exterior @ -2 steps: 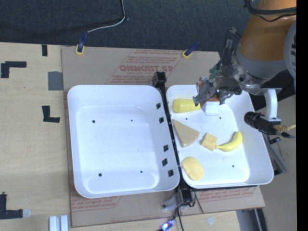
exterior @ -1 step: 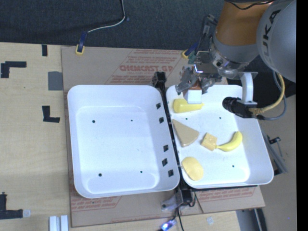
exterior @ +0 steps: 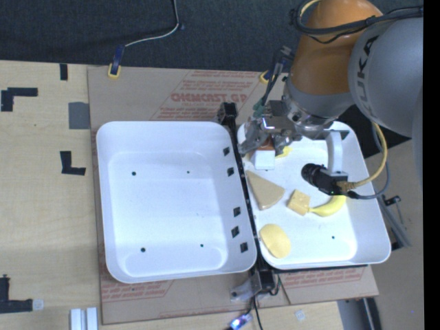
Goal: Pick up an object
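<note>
My gripper (exterior: pixel 267 141) hangs low over the far left corner of the right bin (exterior: pixel 357 243). A small white block (exterior: pixel 263 160) lies just below it in the view, very close to it or touching it. A tan wedge (exterior: pixel 267 190) rests beside the bin's left wall. Further right lie a pale yellow chunk (exterior: pixel 298 202) and a small yellow banana (exterior: pixel 328 207). A round pale yellow piece (exterior: pixel 275 240) sits near the front edge.
The left bin (exterior: pixel 165 253) stands beside the right one, with a row of black clips (exterior: pixel 237 212) along the shared wall. Both bins rest on a cardboard sheet (exterior: pixel 185 95). The arm's bulk covers the right bin's far right part.
</note>
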Tool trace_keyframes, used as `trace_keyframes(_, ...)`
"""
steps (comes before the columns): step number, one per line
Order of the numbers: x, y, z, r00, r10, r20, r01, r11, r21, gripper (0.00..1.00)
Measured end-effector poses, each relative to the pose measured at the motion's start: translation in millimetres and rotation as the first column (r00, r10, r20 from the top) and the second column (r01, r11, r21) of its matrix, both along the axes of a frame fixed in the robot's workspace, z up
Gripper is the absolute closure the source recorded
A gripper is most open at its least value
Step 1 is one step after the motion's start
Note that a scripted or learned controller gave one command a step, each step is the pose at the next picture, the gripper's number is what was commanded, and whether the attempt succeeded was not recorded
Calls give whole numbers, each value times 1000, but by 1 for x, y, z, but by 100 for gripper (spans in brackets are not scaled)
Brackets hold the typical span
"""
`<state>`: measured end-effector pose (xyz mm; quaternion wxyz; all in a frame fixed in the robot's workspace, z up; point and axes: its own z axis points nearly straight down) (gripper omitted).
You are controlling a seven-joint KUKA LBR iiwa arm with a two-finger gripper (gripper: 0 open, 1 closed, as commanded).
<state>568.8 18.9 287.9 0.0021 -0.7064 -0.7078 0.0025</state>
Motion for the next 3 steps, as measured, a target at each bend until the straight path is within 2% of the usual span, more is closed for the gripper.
trace_keyframes(1, -35, 53, 21, 1000, 3, 3, -3, 1000, 2, 100)
trace_keyframes(2, -25, 66, 67, 1000, 1, 7, -1, 1000, 1, 100)
trace_keyframes(3, -7, 82, 167, 1000, 2, 16, -2, 1000, 2, 100)
